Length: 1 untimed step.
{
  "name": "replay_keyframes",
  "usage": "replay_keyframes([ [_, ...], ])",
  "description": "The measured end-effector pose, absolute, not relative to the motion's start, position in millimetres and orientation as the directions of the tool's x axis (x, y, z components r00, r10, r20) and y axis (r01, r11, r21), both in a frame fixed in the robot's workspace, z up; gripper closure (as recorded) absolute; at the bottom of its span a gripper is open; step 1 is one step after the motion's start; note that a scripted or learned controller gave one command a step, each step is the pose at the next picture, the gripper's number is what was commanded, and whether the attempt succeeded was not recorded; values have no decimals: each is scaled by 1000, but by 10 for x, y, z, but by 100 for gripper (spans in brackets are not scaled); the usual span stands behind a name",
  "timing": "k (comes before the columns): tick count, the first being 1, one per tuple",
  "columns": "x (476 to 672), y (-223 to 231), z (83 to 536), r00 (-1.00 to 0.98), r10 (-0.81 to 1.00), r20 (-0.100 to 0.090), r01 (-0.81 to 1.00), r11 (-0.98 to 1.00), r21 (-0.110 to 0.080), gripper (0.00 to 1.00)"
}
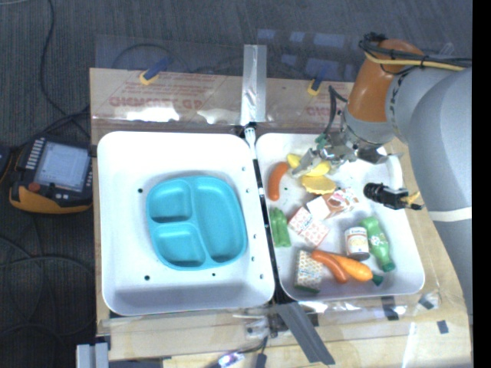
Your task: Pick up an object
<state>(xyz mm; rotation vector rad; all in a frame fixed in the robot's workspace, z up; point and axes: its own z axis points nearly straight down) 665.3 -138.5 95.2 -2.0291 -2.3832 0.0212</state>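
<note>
Bench, two white bins | pincer (326, 156) low in right bin (414, 259), over yellow toy (318, 181) | finger spread: cannot tell

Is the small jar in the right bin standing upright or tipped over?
Upright, it seems: the jar shows its round lid above its label, standing in the right bin beside the green bottle.

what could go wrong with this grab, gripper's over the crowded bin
The gripper sits low over the yellow toy pieces, which crowd against the orange hot dog and the small cartons, so it may nudge neighbours or pinch two at once. The pile lies close to the bin's back wall, which could block a finger.
</note>
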Motion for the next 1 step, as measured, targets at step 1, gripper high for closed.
replay_keyframes([
  [1, 6640, -1423, 992, -30, 1000, 4, 999, 30, -18, 100],
])
